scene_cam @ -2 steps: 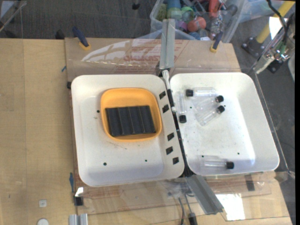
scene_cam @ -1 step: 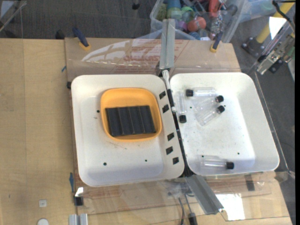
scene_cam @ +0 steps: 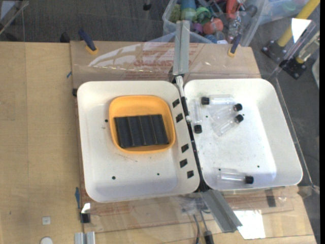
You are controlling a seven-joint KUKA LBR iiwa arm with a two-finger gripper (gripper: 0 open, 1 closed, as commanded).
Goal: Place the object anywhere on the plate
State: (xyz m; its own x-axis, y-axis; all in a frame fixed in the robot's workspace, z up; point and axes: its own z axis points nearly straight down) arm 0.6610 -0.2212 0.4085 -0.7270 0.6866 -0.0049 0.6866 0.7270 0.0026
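From where I stood, nothing could be read. The cardboard sheet [scene_cam: 152, 60] behind the two bins carried faint reddish printing under clear film, but the letters were too washed out to make out. No label, brand or number was legible on anything else.

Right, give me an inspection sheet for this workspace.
Surface: wooden bench bearing left bin and right bin, side by side.
Job's things: orange plate in left bin, a dark ribbed block lying on it.
Clutter: clear tubes with black caps in right bin, a cluster near the top, one near the bottom.
Tool: nothing seen.
Cables: nothing clearly seen.
Surroundings: clear tub of colourful items behind the bins; grey floor.
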